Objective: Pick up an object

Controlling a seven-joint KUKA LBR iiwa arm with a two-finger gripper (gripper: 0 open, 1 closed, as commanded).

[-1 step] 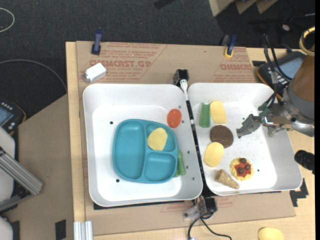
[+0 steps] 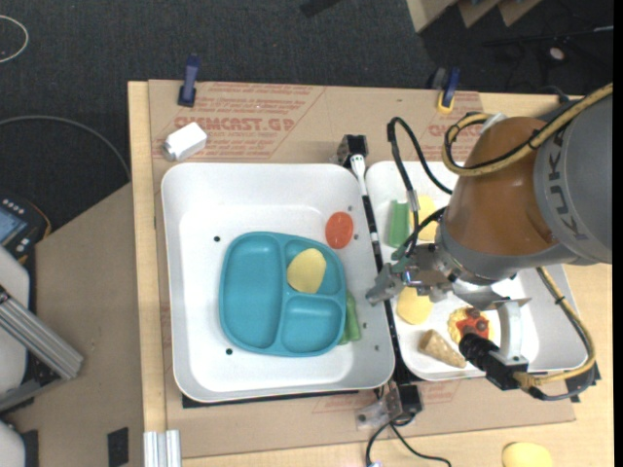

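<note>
My gripper point(image 2: 391, 285) hangs over the divider between the two bins, under the orange wrist band point(image 2: 501, 197). In the left bin point(image 2: 195, 212) lies a teal divided tray point(image 2: 258, 295) with a yellow piece point(image 2: 307, 270) in its upper right compartment. An orange-red round piece point(image 2: 339, 229) rests just beyond the tray. A green strip point(image 2: 351, 319) lies along the tray's right edge. In the right bin point(image 2: 555, 343), close to the gripper, are a green block point(image 2: 398, 222), a yellow piece point(image 2: 415, 308), a tan wedge point(image 2: 443, 348) and a red-orange item point(image 2: 471, 325). The arm hides much of that bin.
A black rod point(image 2: 368, 212) runs along the divider between the bins. A small white block point(image 2: 185, 142) sits on the board behind the left bin. Blue clamps point(image 2: 189, 81) point(image 2: 448, 90) hold the board's far edge. Cables point(image 2: 419, 154) loop off the arm.
</note>
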